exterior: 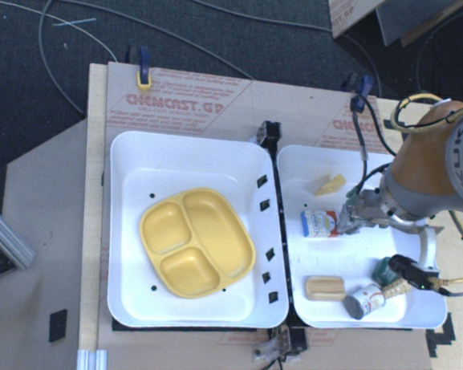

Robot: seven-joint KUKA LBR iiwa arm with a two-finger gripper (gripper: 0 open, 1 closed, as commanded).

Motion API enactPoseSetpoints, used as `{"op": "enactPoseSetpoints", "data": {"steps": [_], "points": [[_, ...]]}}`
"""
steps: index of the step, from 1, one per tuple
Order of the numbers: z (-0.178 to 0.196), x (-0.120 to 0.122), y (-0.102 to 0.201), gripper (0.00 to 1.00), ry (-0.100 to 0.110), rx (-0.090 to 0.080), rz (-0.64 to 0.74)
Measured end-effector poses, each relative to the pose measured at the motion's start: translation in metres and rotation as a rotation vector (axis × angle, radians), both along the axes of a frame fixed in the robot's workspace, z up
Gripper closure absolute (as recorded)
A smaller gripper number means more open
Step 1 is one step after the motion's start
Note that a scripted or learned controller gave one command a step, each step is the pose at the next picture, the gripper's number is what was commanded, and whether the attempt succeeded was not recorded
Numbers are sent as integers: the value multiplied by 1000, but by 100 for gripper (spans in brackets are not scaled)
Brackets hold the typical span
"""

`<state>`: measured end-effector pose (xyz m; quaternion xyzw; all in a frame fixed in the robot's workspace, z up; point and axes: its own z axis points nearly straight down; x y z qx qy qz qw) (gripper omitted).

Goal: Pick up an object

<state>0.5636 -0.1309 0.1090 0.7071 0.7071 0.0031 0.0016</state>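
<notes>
My gripper hangs low over the middle of the right bin, beneath the orange-banded wrist. Its tip sits right beside a small white packet with blue and red print, touching or nearly touching the packet's right end. A pale yellow wedge-shaped piece lies toward the back of the bin. Near the front lie a tan block and a small grey-capped bottle. A dark green object rests by the bottle, partly under a cable.
The left bin holds a yellow three-compartment plate. Black clips line the divider between the bins. The arm's body covers the right bin's back right part. Cables run across the bench's far edge and over the right bin's right side.
</notes>
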Motion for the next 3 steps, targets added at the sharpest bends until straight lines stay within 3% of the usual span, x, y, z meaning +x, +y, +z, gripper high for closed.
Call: {"op": "enactPoseSetpoints", "data": {"steps": [3], "points": [[140, 0, -9, 100, 4, -3, 1]]}}
